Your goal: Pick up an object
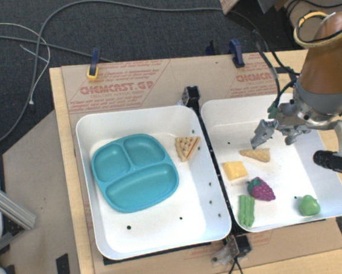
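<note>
A cardboard-covered table (153, 80) carried two white bins side by side. The left bin (108, 231) held a teal divided plate (136, 171) and a waffle piece (187, 146). Over the right bin (336, 207), the pincer (276, 134) hung open and empty, just above a tan wedge (255, 154). Nearby lay a yellow cheese block (234, 170), purple grapes (261, 189), a green pod (246, 209) and a green pepper (309, 205).

Bare floor behind the bread wedge (255, 154); toys crowded in front.
</note>
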You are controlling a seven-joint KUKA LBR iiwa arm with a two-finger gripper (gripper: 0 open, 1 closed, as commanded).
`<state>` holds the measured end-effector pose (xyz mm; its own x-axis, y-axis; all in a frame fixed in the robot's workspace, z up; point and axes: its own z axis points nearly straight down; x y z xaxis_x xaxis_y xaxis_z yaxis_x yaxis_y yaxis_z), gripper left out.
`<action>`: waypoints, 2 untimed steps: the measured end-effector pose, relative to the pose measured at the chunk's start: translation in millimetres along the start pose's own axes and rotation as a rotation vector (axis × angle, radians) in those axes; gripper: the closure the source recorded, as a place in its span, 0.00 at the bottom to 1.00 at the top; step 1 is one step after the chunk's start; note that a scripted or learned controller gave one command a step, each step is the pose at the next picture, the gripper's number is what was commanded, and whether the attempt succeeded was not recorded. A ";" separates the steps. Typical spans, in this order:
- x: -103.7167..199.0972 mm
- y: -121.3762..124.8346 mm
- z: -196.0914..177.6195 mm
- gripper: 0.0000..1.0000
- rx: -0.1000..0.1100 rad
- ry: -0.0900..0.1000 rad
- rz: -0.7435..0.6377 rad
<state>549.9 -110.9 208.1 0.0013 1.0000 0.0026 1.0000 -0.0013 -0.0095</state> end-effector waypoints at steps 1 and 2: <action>0.0 1.9 -3.5 0.00 -0.008 -0.001 -0.002; -0.4 -1.0 58.9 0.00 -0.002 0.000 -0.001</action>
<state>548.4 -111.2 149.2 0.0004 1.0000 0.0024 1.0000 -0.0004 -0.0079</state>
